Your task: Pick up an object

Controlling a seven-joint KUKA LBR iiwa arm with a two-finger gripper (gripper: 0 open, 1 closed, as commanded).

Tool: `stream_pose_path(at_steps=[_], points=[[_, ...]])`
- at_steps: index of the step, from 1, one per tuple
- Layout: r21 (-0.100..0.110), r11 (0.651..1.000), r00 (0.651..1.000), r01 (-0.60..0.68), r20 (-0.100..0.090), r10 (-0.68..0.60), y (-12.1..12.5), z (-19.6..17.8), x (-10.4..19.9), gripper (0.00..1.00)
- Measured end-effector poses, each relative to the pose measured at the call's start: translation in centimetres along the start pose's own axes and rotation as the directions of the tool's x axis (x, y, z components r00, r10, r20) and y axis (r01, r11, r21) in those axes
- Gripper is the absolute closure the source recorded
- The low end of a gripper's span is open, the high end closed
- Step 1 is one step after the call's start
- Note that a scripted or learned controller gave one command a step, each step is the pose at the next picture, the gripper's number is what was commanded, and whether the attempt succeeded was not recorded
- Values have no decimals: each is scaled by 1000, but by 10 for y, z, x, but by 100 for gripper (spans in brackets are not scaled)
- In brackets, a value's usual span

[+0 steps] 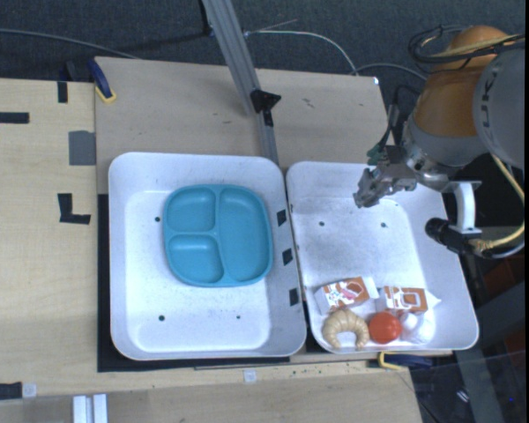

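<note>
Several small objects lie in the near end of the right bin (353, 236): a croissant (346, 328), a red ball-like fruit (384, 328), an orange and white packet (345, 293) and a second such packet (408, 300). My gripper (370, 192) hangs over the far end of the same bin, well away from these objects. It points down and to the left. Nothing shows between its fingers.
The left bin (132, 263) holds a blue divided plate (218, 234). A grey metal bar (234, 47) slants in from the top and ends near the gap between the bins. The arm's cables and hardware (463, 227) crowd the right bin's right rim.
</note>
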State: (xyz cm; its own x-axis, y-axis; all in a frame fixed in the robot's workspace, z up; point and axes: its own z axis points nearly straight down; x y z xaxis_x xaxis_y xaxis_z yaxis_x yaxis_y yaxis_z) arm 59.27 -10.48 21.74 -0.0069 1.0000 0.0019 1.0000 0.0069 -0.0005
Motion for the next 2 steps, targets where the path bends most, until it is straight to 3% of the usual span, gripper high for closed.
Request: stream_pose_path(at_steps=[2], points=[[1,1000,1000,1,0,-1,-4,-6,116,100]])
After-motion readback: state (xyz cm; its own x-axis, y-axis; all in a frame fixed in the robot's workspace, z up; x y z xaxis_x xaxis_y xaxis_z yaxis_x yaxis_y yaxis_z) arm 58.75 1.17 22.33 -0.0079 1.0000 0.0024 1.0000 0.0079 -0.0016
